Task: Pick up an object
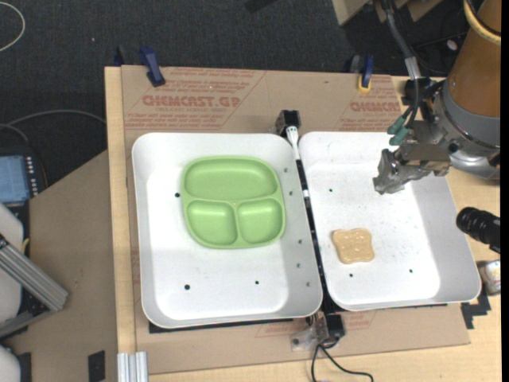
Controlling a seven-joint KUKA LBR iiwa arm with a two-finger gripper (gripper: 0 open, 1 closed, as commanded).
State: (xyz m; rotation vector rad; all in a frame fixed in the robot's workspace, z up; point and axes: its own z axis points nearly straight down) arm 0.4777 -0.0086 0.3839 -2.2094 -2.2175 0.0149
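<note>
The flat tan toast-shaped piece [352, 246] lies in the right white bin [445, 237], toward its near edge and a little left of centre, with bare floor all around it. The green three-compartment plastic plate [234, 200] sits in the left white bin [151, 213], well apart from it across the divider. The grey gripper [385, 183] hangs over the far half of the right bin, above and to the right of the toast piece, and nothing sits between its tips; whether it is spread or closed I cannot tell at this angle.

The step in hand looks like the approach. To do it well, the arm should travel toward the near-left until it is squarely over the piece, then descend straight. Because the piece is thin and flat against the floor, the tips likely need to reach almost to the bin surface and close across its narrower span; stopping high would probably close on air. The brown board worktop [199, 94] plays no part.
</note>
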